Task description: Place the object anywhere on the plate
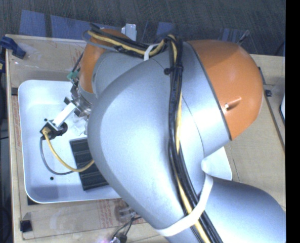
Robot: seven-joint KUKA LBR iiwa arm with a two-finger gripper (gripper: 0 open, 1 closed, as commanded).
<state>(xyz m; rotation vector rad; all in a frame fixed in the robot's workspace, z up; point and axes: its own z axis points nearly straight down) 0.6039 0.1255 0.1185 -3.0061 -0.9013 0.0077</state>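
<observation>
The left white bin (32, 99) sits by the bench's (44, 53) left edge. A black ribbed slab (84, 158) lies flat on the bin floor near the bin's lower edge, and its right end is hidden under the arm. The gripper (79, 105) hangs low over the middle of this bin, close above the slab's upper end; whether it is open or closed cannot be told. The grey arm (150, 151) slants up from the lower right and bends over the bin, and its orange band (236, 85) is uppermost near the bench's right edge.
</observation>
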